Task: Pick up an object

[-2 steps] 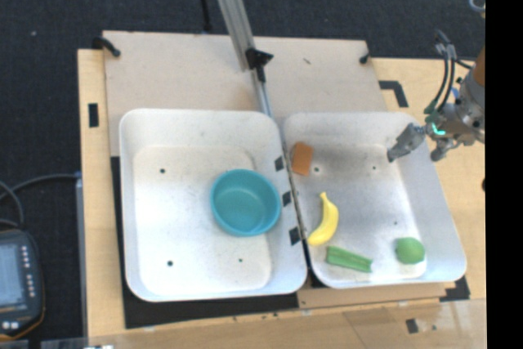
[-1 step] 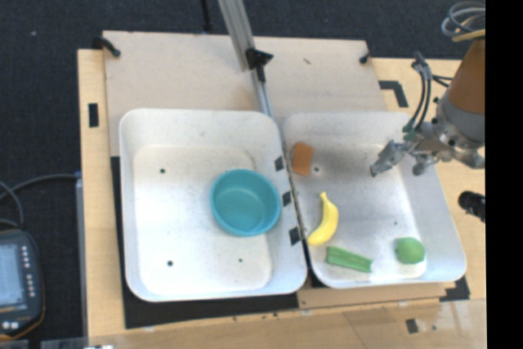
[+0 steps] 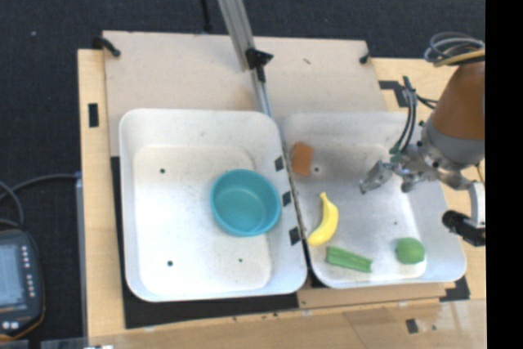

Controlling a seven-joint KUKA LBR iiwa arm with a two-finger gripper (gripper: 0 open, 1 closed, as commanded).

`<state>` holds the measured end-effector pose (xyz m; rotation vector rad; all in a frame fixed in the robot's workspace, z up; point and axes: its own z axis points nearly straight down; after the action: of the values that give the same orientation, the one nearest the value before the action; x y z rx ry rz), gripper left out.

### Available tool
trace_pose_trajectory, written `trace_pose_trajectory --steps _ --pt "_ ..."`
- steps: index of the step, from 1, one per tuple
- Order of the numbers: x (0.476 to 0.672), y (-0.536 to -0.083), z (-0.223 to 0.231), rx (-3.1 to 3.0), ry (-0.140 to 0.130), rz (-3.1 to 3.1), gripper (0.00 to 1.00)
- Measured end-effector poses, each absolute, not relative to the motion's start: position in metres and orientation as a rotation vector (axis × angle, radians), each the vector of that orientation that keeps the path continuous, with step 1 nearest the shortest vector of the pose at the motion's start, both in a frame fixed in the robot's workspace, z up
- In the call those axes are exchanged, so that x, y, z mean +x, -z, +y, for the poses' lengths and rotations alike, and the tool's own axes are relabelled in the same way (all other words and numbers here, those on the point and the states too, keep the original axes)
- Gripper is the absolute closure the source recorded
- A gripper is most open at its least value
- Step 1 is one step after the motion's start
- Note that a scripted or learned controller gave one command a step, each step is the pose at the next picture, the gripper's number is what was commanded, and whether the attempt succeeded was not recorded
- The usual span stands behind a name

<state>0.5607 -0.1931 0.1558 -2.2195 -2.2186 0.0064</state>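
The right bin (image 3: 351, 127) holds an orange block (image 3: 301, 158) near its left wall, a yellow banana (image 3: 324, 221) below it, a green pod-shaped piece (image 3: 349, 259) at the front and a green ball (image 3: 409, 250) at the front right. My gripper (image 3: 391, 178) hangs over the right part of this bin, its two fingers spread apart with nothing between them. It is right of the banana and above the green ball, apart from both. A blue bowl (image 3: 245, 203) sits in the left bin (image 3: 163, 135).
A slanted metal rail (image 3: 233, 4) runs from the top down to the gap between the bins. The arm's orange band (image 3: 462, 98) and cables stand at the right edge. A pendant device (image 3: 16, 278) lies at the lower left off the bench.
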Motion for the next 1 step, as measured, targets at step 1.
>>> trace_pose_trajectory --steps 1 --pt "0.5598 -0.1031 -0.1939 -2.221 -0.005 -2.220 0.00"
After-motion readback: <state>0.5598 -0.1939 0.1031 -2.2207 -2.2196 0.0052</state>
